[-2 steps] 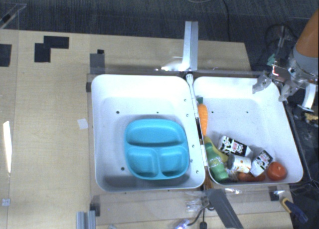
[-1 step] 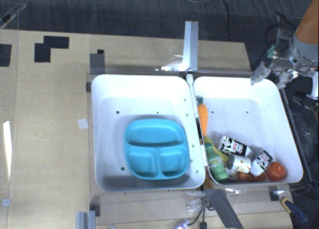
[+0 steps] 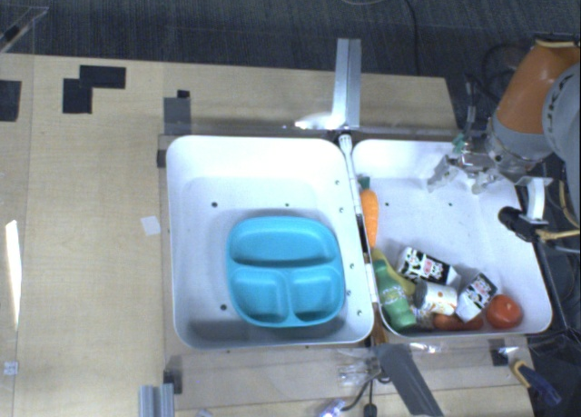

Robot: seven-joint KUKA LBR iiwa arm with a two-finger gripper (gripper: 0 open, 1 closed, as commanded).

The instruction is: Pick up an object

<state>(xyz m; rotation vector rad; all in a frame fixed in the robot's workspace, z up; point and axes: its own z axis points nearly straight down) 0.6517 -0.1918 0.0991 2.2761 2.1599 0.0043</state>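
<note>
- Objects, among them a tomato [image 3: 504, 312] and carrot [image 3: 368, 206], crowd the right bin's [image 3: 436, 224] near end.
- Gripper [image 3: 465, 173] hangs apart, seemingly spread, empty.
- Approach step; next, descend onto one.

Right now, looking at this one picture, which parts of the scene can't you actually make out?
- Tool, camera view: too small and blurred to tell how its tips are set.
- Pile in the right bin: the cartons overlap, and their print is too small to read.
- Green bottle: its lower end is hidden behind the bin's near rim.
- Arm: cut off by the right edge.
</note>
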